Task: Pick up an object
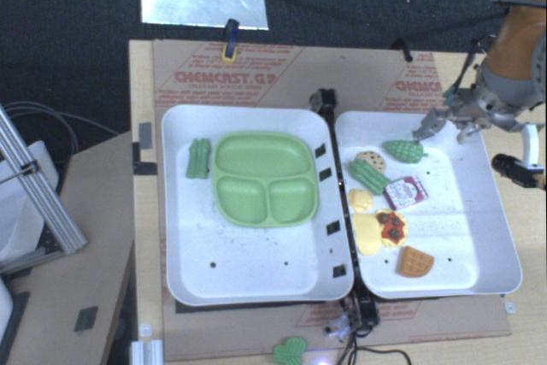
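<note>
Reaching in from the right, the grey arm (513, 55) with its orange band holds the gripper (444, 126) over the far edge of the right bin (487, 209). Its fingers (427, 128) appear spread, with nothing between them. Just beside the fingers, on the near-left side, lies a green knobbly toy (403, 151), close to the tips but apart from them. Further from the fingers toward the near-left sit a brown spotted cookie (370, 159) and a long green pod (368, 176), the two touching. Nearer the camera from the fingers lies a pink-and-white packet (406, 191); beyond it are a small yellow piece (361, 200), a yellow item with a red-and-black top (380, 229), and an orange waffle (414, 261), the last well apart from the fingers. Far to the left of the fingers, the left bin (184, 269) holds a green divided tray (264, 179) and, just beside it, a green ridged piece (198, 158). Both bins rest on the counter (256, 73).
</note>
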`<state>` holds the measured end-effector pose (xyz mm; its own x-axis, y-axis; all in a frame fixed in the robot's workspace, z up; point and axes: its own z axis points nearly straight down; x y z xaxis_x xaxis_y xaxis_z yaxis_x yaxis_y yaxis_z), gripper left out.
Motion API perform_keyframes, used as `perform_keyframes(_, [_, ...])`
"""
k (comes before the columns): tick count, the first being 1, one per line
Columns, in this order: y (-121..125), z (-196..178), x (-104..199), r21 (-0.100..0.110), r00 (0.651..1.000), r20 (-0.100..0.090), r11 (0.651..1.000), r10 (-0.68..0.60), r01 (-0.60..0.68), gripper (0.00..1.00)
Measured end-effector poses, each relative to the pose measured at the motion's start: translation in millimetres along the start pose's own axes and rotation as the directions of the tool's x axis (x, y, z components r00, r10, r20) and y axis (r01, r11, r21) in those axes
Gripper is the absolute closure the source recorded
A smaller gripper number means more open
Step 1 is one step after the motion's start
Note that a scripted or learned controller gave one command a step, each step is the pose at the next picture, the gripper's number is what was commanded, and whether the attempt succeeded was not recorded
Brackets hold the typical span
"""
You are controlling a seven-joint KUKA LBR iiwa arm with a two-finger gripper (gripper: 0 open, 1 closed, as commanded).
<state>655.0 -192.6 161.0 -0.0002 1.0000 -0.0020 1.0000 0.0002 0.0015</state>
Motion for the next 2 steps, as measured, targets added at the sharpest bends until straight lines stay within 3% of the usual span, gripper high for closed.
perform_keyframes(1, [11.5,56.8,-7.6,-0.003,1.0,-0.001,1.0,-0.002,0.002,0.0])
perform_keyframes(2, [-77.3,65.6,-2.2,0.002,1.0,-0.003,1.0,0.003,-0.003,0.0])
